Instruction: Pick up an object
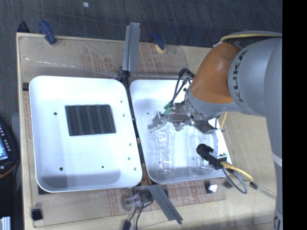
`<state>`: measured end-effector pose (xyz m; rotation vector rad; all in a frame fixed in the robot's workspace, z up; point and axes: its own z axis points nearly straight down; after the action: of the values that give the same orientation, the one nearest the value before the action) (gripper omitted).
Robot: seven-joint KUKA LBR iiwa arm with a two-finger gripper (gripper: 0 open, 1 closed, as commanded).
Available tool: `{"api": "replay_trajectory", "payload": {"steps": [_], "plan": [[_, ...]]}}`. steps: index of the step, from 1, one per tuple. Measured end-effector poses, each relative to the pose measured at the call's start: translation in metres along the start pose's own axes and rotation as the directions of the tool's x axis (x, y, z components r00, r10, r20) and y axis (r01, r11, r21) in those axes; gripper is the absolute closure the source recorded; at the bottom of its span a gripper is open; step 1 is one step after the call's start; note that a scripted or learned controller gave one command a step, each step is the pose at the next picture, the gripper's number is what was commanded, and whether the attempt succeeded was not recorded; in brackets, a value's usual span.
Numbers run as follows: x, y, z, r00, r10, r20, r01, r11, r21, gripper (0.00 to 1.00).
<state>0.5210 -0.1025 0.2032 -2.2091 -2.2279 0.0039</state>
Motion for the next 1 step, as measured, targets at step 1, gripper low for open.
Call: {"api": "replay_trajectory", "payload": {"steps": [1], "plan": [[-0.0340,0.0158,0.1007,1.000,-0.014,0.003,0.014,1.000,-0.007,0.00]]}}
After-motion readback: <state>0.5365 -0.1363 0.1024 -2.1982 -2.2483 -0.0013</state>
